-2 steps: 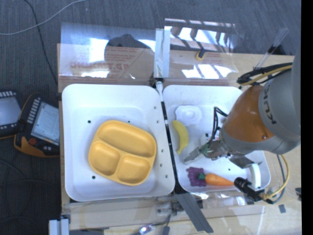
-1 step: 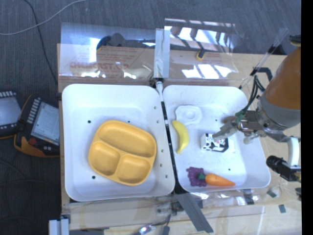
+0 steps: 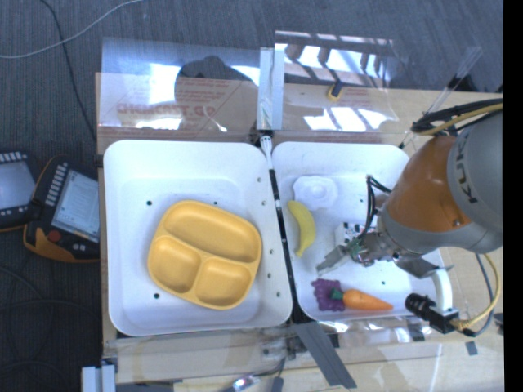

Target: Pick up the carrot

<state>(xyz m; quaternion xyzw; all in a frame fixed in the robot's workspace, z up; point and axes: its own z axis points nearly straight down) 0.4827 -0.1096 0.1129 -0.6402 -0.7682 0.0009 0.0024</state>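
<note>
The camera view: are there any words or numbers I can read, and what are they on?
"KU", sideways, on the grey arm: probably the start of a brand name, the rest cut off.
Faint reddish print on the clear sheet behind the left bin: too blurred to read.
Screen of the handheld controller on the floor: too small to read.
Nothing written on the carrot, banana or yellow tray.

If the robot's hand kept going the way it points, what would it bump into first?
Probably the banana. The hand points left across the right bin, and the banana lies nearest in that line. The carrot sits below, off to the side. Height is hard to judge.
</note>
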